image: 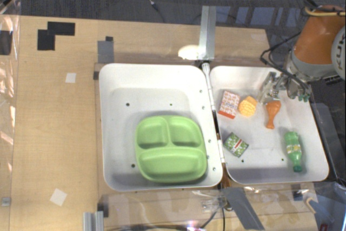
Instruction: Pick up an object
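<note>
Several small objects lie in the right bin (pixel 313 132). A red and white packet (pixel 229 104) is at the upper left of that bin, with a yellow-orange corn-like piece (pixel 247 107) beside it. An orange drumstick-shaped toy (pixel 272 112) lies just to their right. A small green box (pixel 235 144) sits lower left and a green bottle (pixel 292 151) lower right. My gripper (pixel 272 92) hangs at the bin's upper right, directly above the top end of the orange toy. Nothing is visibly held.
The left bin (pixel 116 116) holds a green divided plate (pixel 171 147). A metal divider (pixel 213 116) separates the two bins, and a metal post (pixel 207 30) rises behind them. The arm's orange band (pixel 319 35) is at the far right.
</note>
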Available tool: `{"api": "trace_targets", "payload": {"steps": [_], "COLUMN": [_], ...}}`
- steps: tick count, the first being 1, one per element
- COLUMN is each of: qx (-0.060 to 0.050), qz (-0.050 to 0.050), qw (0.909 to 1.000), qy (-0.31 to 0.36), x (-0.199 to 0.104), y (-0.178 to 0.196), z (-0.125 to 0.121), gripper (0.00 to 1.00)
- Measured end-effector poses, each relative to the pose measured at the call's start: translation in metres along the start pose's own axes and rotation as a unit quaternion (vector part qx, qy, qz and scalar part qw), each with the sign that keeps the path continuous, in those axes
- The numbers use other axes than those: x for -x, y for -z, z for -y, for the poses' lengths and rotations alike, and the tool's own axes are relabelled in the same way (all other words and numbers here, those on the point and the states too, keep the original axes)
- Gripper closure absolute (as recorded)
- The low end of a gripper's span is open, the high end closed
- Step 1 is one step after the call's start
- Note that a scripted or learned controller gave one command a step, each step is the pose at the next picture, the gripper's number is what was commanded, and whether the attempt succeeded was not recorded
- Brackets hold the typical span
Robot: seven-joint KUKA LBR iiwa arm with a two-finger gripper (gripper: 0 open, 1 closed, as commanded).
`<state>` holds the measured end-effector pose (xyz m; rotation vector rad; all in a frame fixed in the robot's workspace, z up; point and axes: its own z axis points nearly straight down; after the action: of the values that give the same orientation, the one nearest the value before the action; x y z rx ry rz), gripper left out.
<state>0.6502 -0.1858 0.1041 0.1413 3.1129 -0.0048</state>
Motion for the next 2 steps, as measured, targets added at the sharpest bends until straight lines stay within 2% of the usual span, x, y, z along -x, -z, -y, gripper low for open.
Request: {"api": "trace_targets", "payload": {"steps": [1,2], "qx": [-0.001,-0.002], "qz": [-0.009,-0.007], "qw": [0.9462,0.8926], "qy": [-0.323,-0.451], "x": [-0.027,-0.004], "y": [0.026,0.101], "z": [-0.077,-0.135], "gripper": [1.00,1.00]}}
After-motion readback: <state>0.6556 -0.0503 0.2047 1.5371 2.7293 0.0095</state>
